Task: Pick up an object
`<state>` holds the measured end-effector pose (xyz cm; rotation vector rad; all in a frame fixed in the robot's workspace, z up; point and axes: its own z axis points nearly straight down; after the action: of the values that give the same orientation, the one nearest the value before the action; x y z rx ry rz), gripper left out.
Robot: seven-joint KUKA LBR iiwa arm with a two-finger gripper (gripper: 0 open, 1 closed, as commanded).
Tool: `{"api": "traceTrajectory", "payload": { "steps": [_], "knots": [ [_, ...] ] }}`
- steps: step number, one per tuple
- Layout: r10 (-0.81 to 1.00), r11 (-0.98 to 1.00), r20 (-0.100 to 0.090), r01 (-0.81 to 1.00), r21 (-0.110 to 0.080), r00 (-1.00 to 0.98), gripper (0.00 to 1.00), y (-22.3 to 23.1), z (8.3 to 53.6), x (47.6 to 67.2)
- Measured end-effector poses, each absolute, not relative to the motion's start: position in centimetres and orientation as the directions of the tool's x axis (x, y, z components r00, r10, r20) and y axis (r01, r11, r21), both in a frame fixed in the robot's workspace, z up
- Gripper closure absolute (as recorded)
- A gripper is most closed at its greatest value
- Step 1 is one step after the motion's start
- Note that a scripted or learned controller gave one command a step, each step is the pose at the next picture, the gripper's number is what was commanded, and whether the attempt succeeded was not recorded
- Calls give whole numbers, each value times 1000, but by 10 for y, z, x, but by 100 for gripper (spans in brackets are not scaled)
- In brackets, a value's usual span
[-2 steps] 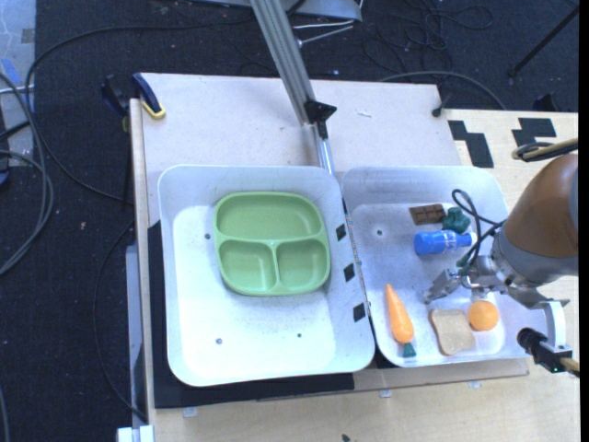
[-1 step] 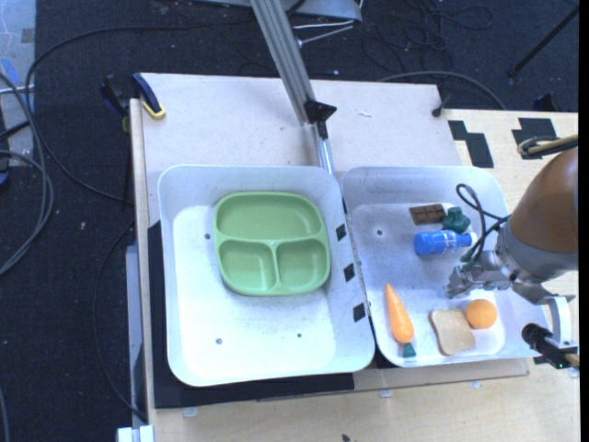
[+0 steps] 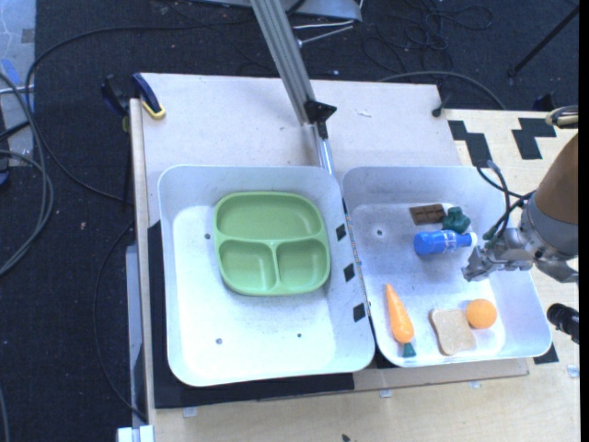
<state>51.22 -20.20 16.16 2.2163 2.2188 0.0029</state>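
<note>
The right bin (image 3: 375,212) holds a blue bottle-shaped toy (image 3: 440,242), a brown block (image 3: 426,215), a dark green toy (image 3: 455,219), an orange carrot (image 3: 398,313), a tan slice of bread (image 3: 452,331) and an orange ball (image 3: 480,314). My gripper (image 3: 480,267) hangs at the right side of this bin, just right of the blue toy and above the orange ball. I see nothing between its fingers.
The left bin (image 3: 198,339) bears a green divided plate (image 3: 273,243). A metal pole (image 3: 287,53) slants down to the bins' far edge. Cables lie on the dark floor around the bench.
</note>
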Motion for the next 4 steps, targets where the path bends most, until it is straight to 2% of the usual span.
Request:
{"api": "traceTrajectory", "payload": {
  "steps": [1, 2, 3, 4],
  "knots": [
    [1000, 2, -3, 1000, 6, -2, 100, -208, 212, 522],
    [1000, 3, -3, 1000, 6, -3, 100, -209, 260, 523],
    [1000, 6, 1, 1000, -2, -6, 100, -158, 249, 521],
    [1000, 8, 2, 1000, -1, -8, 100, -107, 235, 528]
  ]
}}
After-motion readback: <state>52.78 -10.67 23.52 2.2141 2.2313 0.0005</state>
